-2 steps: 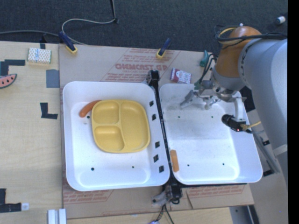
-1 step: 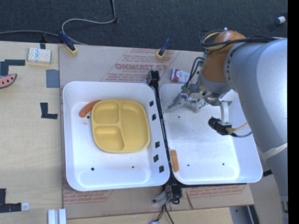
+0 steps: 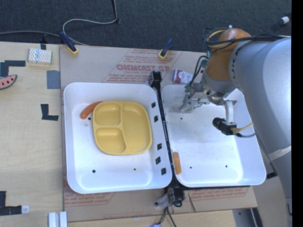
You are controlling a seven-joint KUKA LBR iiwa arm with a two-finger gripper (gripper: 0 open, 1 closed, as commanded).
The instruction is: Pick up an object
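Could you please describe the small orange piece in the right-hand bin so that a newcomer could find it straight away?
Start at the right bin, the one under the arm. Follow its left wall toward the near edge: the small orange piece lies there, lengthwise along the wall. Unlike the curved orange sausage beside the yellow tray in the left bin, it is short and straight.

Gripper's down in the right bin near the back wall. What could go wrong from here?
1. The gripper sits over bare floor of the right bin; closing here likely grabs nothing.
2. The small orange piece lies tight against that bin's left wall, which may block a grasp there.
3. The orange sausage lies against the yellow divided plate in the left bin, so reaching for it may shove the plate.
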